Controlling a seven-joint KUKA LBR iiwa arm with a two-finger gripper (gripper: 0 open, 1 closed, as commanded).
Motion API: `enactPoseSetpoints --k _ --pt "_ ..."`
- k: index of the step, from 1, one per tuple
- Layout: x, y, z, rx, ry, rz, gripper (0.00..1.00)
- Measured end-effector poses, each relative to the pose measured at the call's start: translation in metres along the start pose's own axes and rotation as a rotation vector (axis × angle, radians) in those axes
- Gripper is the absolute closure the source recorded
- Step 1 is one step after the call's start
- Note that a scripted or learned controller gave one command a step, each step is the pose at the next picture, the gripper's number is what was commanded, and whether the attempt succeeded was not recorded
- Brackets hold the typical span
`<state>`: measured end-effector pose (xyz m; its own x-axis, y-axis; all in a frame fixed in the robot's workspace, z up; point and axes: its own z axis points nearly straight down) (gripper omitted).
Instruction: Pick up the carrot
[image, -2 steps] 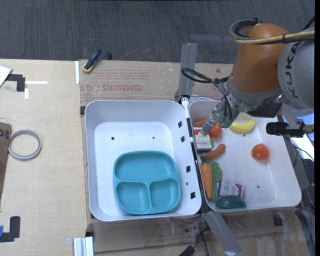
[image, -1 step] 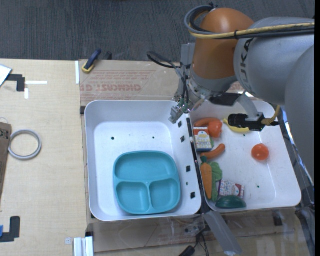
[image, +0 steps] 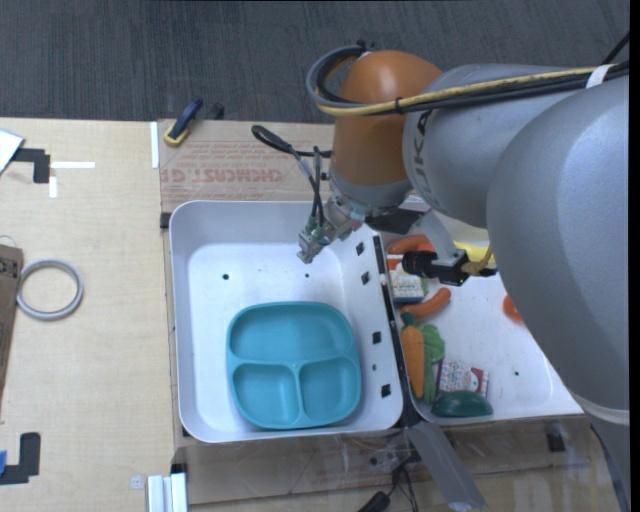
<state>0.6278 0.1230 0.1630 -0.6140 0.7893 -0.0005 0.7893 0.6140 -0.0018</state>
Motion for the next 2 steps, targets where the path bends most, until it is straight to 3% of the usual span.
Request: enactPoseSetpoints --k 1,2 --pt "0.002 -0.021 0.041 -0.001 0.000 -0.169 1.00" --pt "-0.019 -0.007 0.072 -0.001 -0.001 -0.022 1.00"
